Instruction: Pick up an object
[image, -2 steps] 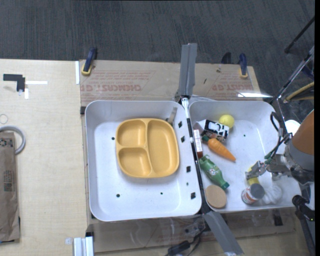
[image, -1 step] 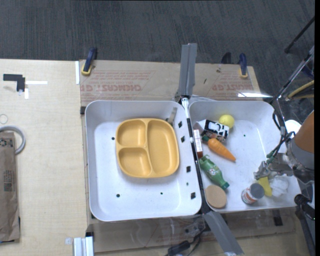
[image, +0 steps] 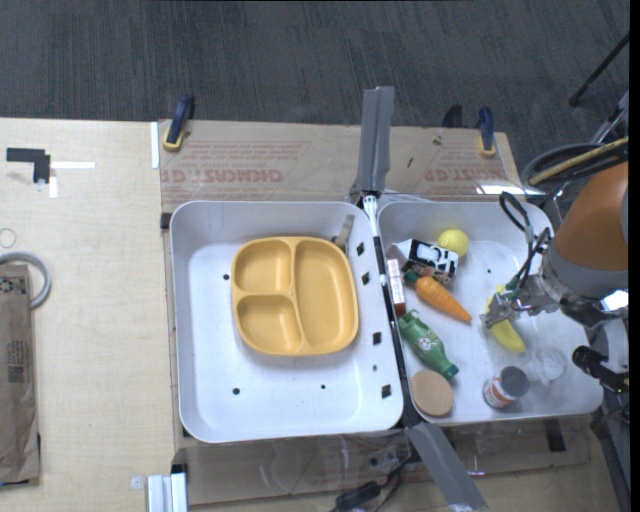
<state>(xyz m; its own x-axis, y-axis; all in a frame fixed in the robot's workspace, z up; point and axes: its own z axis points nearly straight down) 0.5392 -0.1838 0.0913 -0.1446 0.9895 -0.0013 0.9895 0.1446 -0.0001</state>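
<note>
We see the counter (image: 80, 330) carrying the two bins, the divided yellow plate (image: 296, 296) far left of our jaws. Our gripper (image: 503, 309) sits low over the banana (image: 508, 333), the likeliest pick; whether the jaws grip it we cannot tell. The carrot (image: 443, 299) lies just left.

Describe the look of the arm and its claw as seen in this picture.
The arm is grey with a broad orange band above the wrist. Black cables loop along its side. The claw at its tip is small, metallic grey, with thin parts, over the right bin.
</note>
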